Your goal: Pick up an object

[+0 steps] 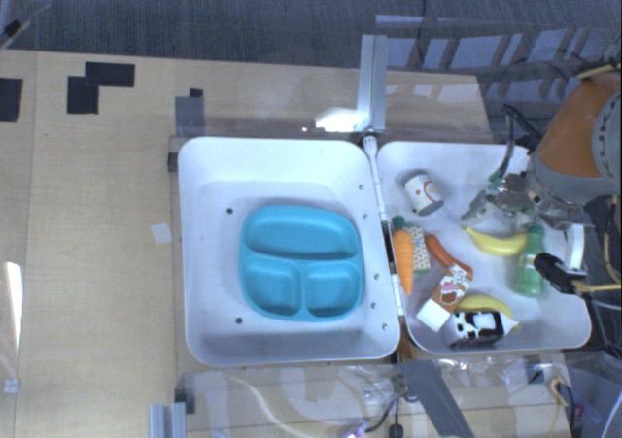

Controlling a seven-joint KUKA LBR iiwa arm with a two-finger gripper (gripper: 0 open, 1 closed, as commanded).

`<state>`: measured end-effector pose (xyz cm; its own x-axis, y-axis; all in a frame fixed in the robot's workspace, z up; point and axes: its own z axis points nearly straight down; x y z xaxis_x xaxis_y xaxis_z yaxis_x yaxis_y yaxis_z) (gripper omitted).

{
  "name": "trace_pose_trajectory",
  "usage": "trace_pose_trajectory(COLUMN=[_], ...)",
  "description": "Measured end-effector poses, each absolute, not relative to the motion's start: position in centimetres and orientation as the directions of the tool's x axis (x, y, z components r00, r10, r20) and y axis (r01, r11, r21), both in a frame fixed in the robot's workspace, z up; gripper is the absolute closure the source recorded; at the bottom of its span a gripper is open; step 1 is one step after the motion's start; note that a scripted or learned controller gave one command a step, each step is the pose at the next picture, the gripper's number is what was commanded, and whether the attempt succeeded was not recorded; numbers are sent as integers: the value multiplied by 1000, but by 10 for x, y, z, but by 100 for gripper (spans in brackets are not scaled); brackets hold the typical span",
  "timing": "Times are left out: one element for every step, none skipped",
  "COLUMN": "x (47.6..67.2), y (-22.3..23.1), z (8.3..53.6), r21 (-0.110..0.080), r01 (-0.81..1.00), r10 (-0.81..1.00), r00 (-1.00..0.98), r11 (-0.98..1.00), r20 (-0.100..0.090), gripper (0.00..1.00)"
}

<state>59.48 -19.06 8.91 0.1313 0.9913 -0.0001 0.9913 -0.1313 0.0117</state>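
At the near edge of the right bin (457, 156) a black and white cow (474, 327) is seen, with a yellow piece (489, 304) lying against its far side. Just to the left of the cow a white block (431, 314) is set, and beyond that a red and white packet (454, 286) is found. A sausage (444, 253) is laid at a slant just past the packet. Along the left wall of this bin a carrot (403, 259) is placed lengthwise, its green top pointed away from the camera, and a speckled piece (420, 250) is wedged between carrot and sausage. Farther back a cup (422, 192) is tipped on its side, well apart from the rest. The banana (496, 242) is found in the right half of the same bin, lying flat with its curve turned toward the camera, and a green bottle (530, 266) is touching or nearly touching its right end. The gripper (502, 210) is held just over the far edge of the banana, its fingers (477, 210) spread apart, and nothing is gripped between them; whether the banana is touched cannot be told. The arm (583, 150) is brought in from the right, over the bin's far right corner. In the left bin (209, 232) a blue plate (299, 261) with three compartments is set near the middle.
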Motion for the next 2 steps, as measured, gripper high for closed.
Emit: trace_pose_trajectory(x=[573,530], y=[-131,-180], z=[90,107], r21=[13,5], r01=[990,987], r10=[990,987], r00=[143,162], r11=[-143,-162], r20=[1,4], gripper=[0,0])
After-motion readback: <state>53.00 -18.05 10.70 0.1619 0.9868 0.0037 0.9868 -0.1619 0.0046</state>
